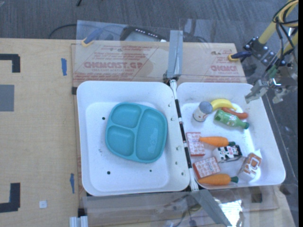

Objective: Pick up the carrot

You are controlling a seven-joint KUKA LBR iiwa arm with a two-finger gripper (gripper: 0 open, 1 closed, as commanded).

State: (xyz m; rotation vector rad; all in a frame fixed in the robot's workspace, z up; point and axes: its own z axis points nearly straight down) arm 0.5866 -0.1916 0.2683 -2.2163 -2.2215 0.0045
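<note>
- The hand (258, 92) hangs at the right bin's (273, 141) upper right rim, a grey metal piece jutting left over the edge; how far open it stands I cannot tell (it is small and tangled with cables), and nothing shows in its grasp.
- The carrot (214, 140) lies flat in the middle of the right bin, well apart from the hand, below and to its left, its green end pointing right.
- A second carrot (218, 179) lies along the bin's near wall, farther still from the hand.
- Just beside the middle carrot: a red-and-white box (195, 144) on its left and a black-and-white toy (229, 152) just below its right end.
- Between carrot and hand sit a green bottle (230, 119), a banana (222, 102) and a grey can (202, 111).
- The arm's wrist parts reach in from the right, above the bin's corner.
- The left bin (90, 126) bears a teal divided plate (136, 132).
</note>
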